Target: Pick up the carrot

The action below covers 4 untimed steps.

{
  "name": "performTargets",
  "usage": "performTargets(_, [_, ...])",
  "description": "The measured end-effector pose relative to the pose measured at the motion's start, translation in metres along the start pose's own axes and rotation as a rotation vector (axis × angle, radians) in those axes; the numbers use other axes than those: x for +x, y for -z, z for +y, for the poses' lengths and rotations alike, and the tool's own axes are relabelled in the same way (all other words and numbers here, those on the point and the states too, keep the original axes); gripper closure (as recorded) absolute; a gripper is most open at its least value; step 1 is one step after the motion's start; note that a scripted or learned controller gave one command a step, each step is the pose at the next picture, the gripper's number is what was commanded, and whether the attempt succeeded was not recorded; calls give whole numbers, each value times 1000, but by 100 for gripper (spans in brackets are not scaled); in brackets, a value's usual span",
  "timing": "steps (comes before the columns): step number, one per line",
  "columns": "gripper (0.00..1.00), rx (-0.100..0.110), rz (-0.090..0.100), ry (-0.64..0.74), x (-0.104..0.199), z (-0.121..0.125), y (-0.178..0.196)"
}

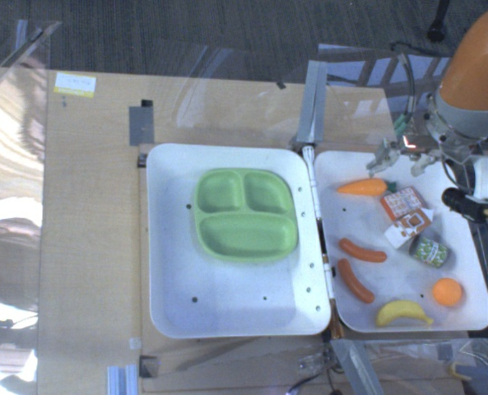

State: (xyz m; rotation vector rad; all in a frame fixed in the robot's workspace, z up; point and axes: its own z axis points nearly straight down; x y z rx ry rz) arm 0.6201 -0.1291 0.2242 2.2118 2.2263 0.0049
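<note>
Gripper (402, 156) spread open, holding nothing, above right bin's (474, 323) far edge; carrot (362, 188) just below-left, long axis along that edge.

You can't read any text here. The yellow sticker (75, 83) far left on the bench (87, 245) has print too small to read. The small carton (405, 210) and green can (429, 253) in the right bin (474, 323) carry blurred labels.

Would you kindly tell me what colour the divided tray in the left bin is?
Light green; the divided tray shows clearly in the camera view.
</note>
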Motion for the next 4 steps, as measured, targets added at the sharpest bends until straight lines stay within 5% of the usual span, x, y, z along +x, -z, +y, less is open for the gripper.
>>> performTargets(1, [0,-12,-5,239,-6,14,-120])
performTargets(2, [0,24,6,217,-12,46,-133])
performTargets(3, [100,27,-1,222,-15,44,-125])
performTargets(4, [100,-6,-1,169,59,51,-5])
